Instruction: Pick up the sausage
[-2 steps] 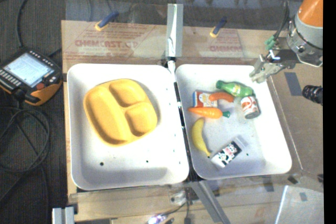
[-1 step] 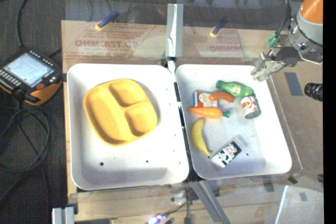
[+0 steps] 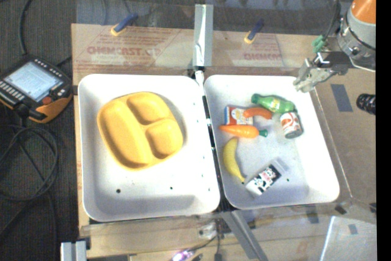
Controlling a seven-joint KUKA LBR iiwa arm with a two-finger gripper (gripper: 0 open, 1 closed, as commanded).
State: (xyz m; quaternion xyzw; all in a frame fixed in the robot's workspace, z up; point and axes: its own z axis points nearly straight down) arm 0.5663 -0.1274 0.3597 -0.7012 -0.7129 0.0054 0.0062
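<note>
The sausage (image 3: 261,112) lies at about eight o'clock from the empty, spread-fingered gripper (image 3: 307,78), its long axis running nearly left-right.

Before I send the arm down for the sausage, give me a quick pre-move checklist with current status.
1. Sausage located: ok, it lies in the right bin, on the small carton.
2. Clear grasp room: not ok, green bottle and carrot crowd it.
3. Gripper position: not ok, it hangs at the bin's upper right corner, off the sausage.
4. Gripper free of objects: ok, nothing between its fingers.
5. Finger opening: cannot tell.
6. Descent path: ok, nothing stands above the sausage.
</note>
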